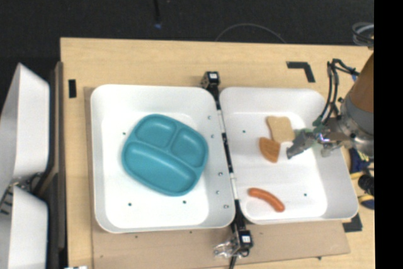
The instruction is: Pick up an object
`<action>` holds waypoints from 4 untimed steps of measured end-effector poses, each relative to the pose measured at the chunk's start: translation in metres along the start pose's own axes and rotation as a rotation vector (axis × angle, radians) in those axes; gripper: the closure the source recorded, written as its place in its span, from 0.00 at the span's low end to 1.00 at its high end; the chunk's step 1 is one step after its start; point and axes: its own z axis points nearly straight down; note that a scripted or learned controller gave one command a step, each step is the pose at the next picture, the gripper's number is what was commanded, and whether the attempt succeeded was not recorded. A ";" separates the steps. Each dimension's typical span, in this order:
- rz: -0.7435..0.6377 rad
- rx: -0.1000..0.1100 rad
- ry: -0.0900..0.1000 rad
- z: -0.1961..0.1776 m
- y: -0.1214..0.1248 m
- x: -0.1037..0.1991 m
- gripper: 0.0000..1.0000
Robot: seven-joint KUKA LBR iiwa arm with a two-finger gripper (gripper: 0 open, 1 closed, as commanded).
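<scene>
A: Jaws (297,148) of the grey arm hang low over the right bin (318,211), reaching in from the right, orange band above the wrist at the frame's edge. Whether they are parted or closed cannot be told at this slant, and nothing is seen held between them.

B: What lies closest to them?

A: A tan, bread-like slice (279,128) sits just beside the jaws, up and to their left. A smaller orange-brown piece (269,150) lies directly to their left, touching the slice's lower edge. Whether the jaws' tip touches either one cannot be told.

B: And farther out?

A: A red-orange sausage (266,199) rests below the jaws and slightly left, apart from the other two pieces, near the bin's front wall.

B: Beyond that bin?

A: Well to the jaws' left, the left bin (107,211) holds a teal divided plate (165,154), lying flat near its middle. Both bins sit side by side on the pale wooden table (138,60), joined along a black-clipped seam.
</scene>
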 end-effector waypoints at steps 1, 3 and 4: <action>0.004 0.005 -0.002 0.043 -0.004 -0.005 0.00; 0.005 0.004 -0.002 0.143 -0.004 -0.003 0.00; 0.010 -0.002 0.000 0.131 -0.002 -0.003 1.00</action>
